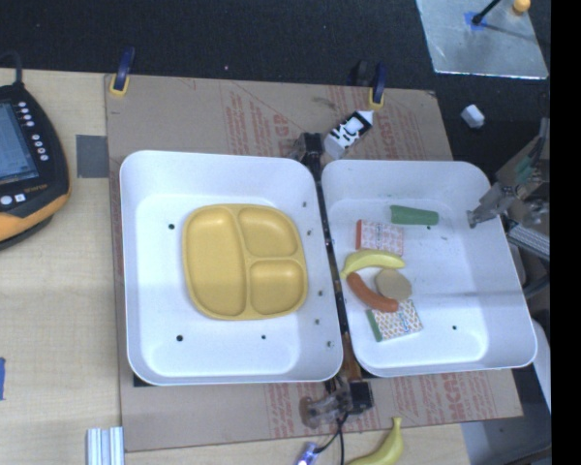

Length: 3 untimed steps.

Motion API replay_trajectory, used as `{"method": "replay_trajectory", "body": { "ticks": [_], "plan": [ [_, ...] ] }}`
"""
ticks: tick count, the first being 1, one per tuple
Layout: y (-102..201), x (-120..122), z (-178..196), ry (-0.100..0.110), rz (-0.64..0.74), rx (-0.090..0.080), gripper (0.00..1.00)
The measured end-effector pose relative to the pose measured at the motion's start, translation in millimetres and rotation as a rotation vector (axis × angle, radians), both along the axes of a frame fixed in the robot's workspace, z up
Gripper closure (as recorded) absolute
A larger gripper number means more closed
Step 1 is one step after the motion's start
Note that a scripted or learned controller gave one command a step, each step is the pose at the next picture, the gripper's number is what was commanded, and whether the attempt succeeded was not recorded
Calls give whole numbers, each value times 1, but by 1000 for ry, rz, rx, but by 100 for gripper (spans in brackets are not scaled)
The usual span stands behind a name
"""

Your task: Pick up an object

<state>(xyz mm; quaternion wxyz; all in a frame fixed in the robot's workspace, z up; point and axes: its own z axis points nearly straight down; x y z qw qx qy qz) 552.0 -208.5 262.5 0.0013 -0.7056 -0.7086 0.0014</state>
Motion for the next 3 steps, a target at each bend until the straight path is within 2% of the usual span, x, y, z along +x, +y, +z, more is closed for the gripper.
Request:
{"method": "replay_trajectory", "body": {
  "ticks": [1,2,3],
  "plan": [
    [75,-43,-65,1,2,0,0],
    [106,-20,-153,2,2,0,0],
    [105,-20,-143,3,6,-2,100]
  ]
}}
